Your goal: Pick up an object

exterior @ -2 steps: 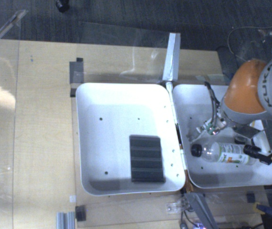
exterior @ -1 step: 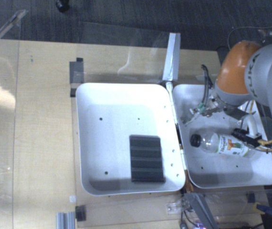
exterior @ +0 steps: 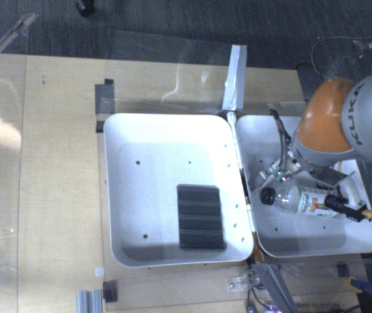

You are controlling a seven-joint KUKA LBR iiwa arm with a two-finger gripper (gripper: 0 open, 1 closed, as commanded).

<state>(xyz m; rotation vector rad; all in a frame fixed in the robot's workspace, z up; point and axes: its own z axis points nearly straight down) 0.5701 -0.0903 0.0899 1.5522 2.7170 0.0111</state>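
where it lies on its side in the right bin (exterior: 362, 240), clear plastic bottle (exterior: 300, 201), dark cap, orange label, fingers' state unclear

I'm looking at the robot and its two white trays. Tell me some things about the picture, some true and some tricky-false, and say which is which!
1. A black ridged block lies in the left bin. True.
2. A clear bottle stands upright in the right bin. False: it lies on its side, with its dark cap pointing toward the left bin.
3. The robot arm is over the right bin. True.
4. The black block sits in the far corner of its bin. False: it sits near the front edge, toward the right side.
5. The arm has a blue band. False: the band is orange.
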